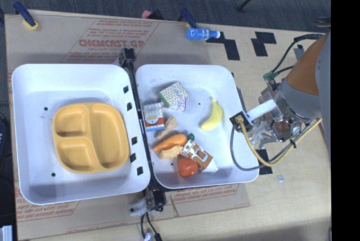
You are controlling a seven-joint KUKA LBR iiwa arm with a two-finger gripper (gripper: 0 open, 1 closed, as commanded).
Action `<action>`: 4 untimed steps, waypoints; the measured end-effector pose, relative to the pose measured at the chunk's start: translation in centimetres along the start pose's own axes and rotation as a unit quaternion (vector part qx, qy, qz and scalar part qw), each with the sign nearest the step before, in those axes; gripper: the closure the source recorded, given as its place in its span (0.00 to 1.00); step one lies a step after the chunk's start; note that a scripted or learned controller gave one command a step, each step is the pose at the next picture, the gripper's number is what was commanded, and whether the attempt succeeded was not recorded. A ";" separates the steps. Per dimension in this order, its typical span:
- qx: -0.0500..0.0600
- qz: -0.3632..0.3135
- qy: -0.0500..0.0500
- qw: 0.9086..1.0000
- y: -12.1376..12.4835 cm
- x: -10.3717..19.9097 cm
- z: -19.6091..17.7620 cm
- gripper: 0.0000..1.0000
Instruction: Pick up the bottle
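A small blue bottle (199, 34) with a pale cap lies on its side on the cardboard, just beyond the far rim of the right bin (225, 74). My gripper (263, 134) hangs outside that bin's right wall, low over the bench, wrapped in yellow and black cables. It is well away from the bottle, toward the near right. Nothing shows in its grasp.
The right bin holds a banana (212, 116), a patterned carton (174, 96), a small juice box (153, 116), a carrot (170, 142), a tomato (187, 167) and a brown-and-white packet (198, 154). A yellow divided plate (90, 135) lies in the left bin (28, 82). Blue clamps (188, 17) grip the cardboard's far edge.
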State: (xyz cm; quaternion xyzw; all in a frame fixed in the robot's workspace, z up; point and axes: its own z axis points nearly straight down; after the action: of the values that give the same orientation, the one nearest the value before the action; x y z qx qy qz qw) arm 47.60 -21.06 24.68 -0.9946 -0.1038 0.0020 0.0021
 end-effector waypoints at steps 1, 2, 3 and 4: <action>0.001 0.000 -0.001 1.000 0.0 0.0 1.4 1.00; 0.001 0.000 -0.001 1.000 -0.1 0.0 1.7 1.00; 0.000 0.000 0.001 1.000 0.0 0.0 0.4 1.00; 0.000 0.000 0.001 1.000 0.0 0.0 0.4 1.00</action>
State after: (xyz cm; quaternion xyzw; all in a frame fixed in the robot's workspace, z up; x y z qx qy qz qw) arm 47.63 -21.08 24.31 -0.9946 -0.1036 0.0011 0.0017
